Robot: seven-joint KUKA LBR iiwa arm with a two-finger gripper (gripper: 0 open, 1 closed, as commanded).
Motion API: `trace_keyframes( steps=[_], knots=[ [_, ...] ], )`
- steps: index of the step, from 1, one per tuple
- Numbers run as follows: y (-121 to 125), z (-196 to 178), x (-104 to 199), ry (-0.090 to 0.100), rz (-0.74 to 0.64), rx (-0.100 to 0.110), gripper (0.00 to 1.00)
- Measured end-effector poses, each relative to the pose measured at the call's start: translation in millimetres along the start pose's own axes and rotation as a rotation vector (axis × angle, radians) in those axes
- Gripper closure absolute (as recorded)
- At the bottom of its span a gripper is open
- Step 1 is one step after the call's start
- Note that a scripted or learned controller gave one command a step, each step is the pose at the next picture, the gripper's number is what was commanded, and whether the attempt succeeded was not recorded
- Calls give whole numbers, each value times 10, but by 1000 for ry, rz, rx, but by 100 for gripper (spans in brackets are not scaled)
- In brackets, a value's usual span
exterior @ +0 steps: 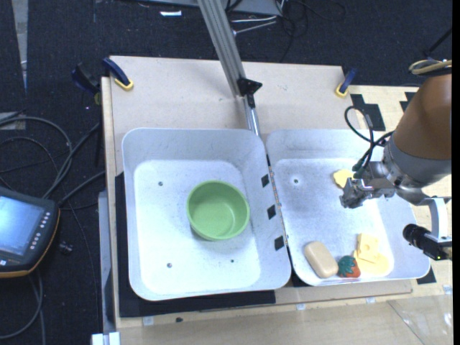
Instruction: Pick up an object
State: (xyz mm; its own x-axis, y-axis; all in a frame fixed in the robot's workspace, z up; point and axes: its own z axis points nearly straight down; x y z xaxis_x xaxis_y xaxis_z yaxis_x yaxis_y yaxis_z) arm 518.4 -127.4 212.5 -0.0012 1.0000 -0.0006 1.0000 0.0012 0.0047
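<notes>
My gripper [351, 197] hangs over the right bin [309, 149], near its right side, pointing down and left. A yellow object [343, 177] lies just behind and to the left of the gripper, partly covered by it. At the bin's front lie a tan oval block [320, 258], a small red and green object [348, 267] and a yellow wedge [372, 253], all well in front of the gripper. A green bowl [218, 210] stands upright in the middle of the left bin [144, 157].
A grey metal pole [224, 38] slants down from the top to the seam between the bins. Blue and yellow clamps [117, 74] hold the board's back corners. A handheld screen [21, 230] lies off the bench at the left.
</notes>
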Motion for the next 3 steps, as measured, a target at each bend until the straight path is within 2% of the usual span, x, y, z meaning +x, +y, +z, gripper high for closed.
trace_keyframes(
  steps=[1,3],
  knots=[
    [12,-521,0,0,1,0,100],
    [501,-460,849,1,-3,5,100]
  ],
)
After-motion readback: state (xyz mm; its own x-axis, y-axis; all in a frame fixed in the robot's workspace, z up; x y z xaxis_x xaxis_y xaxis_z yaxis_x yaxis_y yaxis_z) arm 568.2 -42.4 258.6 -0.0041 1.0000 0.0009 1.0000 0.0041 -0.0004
